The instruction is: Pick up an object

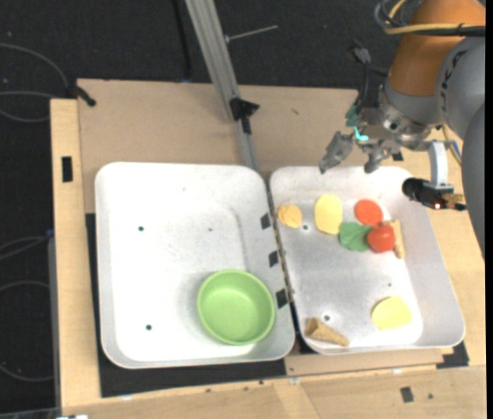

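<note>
My tool (351, 154) hangs over the far edge of the right bin (421, 269), its two fingers spread wide with nothing between them; one finger (333, 153) points down and to the left, the other (378, 157) sits beside it to the right; above them my arm (425, 42) shows its orange band. In the right bin, near the far wall, lie a small orange-yellow piece (291, 216), a yellow piece (328, 214) whose long axis runs from the far side toward the near side, a red round piece (368, 210), a green piece (353, 235) just below it, and a red piece (382, 237) touching the green one, with a thin tan stick (396, 236) running near-to-far along its right side; these last four sit bunched together. Toward the near wall lies a yellow slice (391, 312), and near the bin's near left corner a tan cone-like piece (325, 331) lies on its side, its long axis running left to right, narrow end to the right. The left bin (176, 225) holds a green bowl (236, 306), upright, near its near right corner. Both bins sit side by side on the surface (159, 120).
</note>
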You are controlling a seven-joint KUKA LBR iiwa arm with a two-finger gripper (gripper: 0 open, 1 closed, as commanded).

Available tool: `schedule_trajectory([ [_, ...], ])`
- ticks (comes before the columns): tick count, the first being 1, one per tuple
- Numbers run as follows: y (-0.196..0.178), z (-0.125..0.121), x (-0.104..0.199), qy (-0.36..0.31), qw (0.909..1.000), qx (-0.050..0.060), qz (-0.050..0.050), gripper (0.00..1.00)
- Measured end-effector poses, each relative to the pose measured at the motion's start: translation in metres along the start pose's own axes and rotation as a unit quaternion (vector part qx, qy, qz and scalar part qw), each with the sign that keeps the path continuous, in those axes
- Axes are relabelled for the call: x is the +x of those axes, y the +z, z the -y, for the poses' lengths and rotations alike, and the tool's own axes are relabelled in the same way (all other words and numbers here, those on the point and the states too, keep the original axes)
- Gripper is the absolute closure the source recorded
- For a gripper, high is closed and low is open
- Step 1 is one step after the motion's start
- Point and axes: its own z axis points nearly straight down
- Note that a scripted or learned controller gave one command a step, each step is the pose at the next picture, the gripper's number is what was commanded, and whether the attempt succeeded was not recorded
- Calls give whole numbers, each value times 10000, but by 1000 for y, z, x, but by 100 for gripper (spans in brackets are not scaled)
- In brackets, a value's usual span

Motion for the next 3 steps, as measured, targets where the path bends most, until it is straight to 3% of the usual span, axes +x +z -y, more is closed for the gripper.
schedule_trajectory([
  [2, 105, -2, -14, 25, 10000, 27, 7, 0],
  [3, 117, -2, -16, 27, 10000, 11, 13, 0],
])
